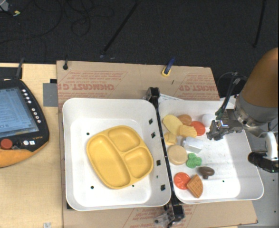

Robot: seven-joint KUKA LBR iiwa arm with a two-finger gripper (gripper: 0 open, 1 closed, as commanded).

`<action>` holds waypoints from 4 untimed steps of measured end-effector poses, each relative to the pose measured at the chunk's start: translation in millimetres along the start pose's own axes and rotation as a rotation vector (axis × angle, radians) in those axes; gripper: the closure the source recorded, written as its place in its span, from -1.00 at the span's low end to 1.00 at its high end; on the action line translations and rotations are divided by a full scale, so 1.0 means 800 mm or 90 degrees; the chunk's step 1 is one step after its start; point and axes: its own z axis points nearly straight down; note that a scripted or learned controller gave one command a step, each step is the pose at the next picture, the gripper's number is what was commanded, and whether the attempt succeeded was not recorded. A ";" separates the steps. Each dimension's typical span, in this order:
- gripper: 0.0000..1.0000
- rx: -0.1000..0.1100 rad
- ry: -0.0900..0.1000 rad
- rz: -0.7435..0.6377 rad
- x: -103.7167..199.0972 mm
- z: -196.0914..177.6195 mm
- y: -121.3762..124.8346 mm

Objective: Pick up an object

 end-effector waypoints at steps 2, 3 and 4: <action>1.00 0.003 0.002 -0.002 0.066 -0.003 0.036; 1.00 0.003 0.002 -0.002 0.122 -0.017 0.063; 1.00 0.003 0.002 -0.002 0.175 -0.014 0.098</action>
